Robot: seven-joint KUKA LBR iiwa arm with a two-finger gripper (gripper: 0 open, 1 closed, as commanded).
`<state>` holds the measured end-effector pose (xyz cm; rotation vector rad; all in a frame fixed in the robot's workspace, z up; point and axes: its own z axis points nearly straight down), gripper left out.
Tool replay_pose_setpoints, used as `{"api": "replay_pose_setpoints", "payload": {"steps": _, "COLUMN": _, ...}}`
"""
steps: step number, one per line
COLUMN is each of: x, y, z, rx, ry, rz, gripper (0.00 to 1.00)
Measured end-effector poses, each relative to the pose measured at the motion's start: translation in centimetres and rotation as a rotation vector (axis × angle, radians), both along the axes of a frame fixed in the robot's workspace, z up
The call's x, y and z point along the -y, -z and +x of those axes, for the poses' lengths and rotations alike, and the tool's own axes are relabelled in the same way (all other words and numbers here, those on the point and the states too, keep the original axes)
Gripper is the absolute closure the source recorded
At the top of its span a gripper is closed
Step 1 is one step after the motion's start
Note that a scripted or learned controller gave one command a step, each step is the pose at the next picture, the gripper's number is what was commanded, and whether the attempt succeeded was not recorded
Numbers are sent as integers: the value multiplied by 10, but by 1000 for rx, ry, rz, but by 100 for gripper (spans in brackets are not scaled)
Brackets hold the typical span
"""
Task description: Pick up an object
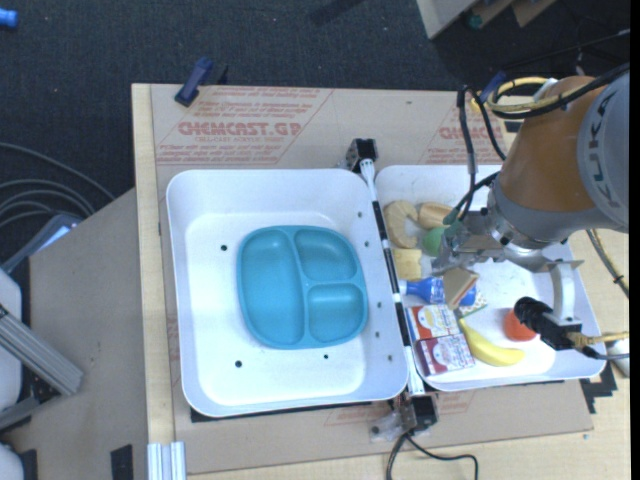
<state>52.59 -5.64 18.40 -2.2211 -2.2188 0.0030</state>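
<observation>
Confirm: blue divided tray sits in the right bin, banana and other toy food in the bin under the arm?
Not quite. The camera view shows the blue divided tray in the left bin, not the right. The banana and other toy food do lie in the right bin under the arm.

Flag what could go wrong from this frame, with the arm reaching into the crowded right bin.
1. The gripper is low among tightly packed items: a green piece, a blue packet and a tan block. It may nudge neighbours or catch two.
2. The banana and flat cartons overlap, so lifting either could drag the other.
</observation>
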Motion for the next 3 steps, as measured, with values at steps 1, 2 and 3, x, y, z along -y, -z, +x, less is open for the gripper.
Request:
{"api": "replay_pose_setpoints", "payload": {"steps": 1, "x": -15, "y": -22, "z": -47, "rx": -1, "ry": -1, "rz": 1, "gripper": 100}}
{"api": "replay_pose_setpoints", "payload": {"steps": 2, "x": -15, "y": -32, "z": -47, "rx": 0, "ry": 0, "rz": 1, "gripper": 100}}
{"api": "replay_pose_setpoints", "payload": {"steps": 3, "x": -16, "y": -41, "z": -47, "rx": 0, "ry": 0, "rz": 1, "gripper": 100}}
